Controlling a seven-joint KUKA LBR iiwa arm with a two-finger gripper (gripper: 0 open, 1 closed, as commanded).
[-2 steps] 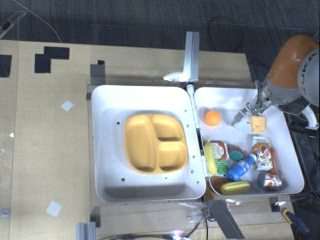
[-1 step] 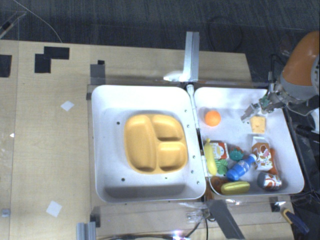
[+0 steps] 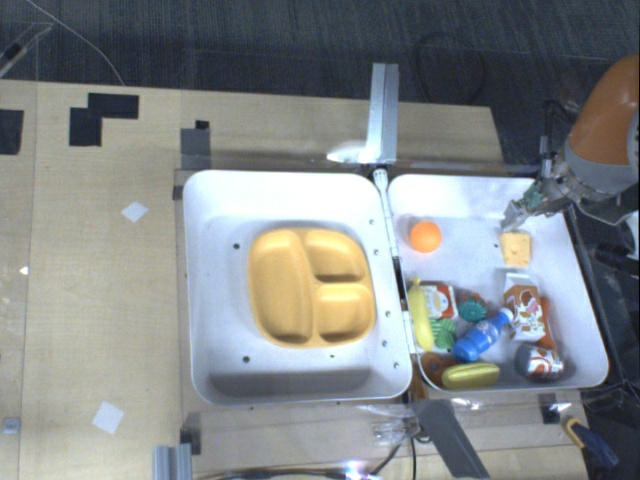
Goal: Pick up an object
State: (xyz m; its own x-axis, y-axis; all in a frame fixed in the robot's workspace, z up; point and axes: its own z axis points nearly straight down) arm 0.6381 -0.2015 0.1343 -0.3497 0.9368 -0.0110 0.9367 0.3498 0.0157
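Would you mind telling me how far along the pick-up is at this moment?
Done: the gripper has reached the right bin, just above the cheese wedge. In hand: nothing visibly; the wedge lies on the bin floor. Left: closing on an object and lifting it; the orange ball is also untouched.

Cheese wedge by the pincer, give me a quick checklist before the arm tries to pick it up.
1. Pincer sits over the right bin, near the far right corner: ok.
2. Pincer lined up over the cheese: not ok, it sits a little beyond it.
3. Pincer open or shut: cannot tell.
4. Nothing in the pincer: cannot tell.
5. Cheese lies apart from the orange ball and the packet: ok.
6. Yellow tray stays out of the way in the left bin: ok.
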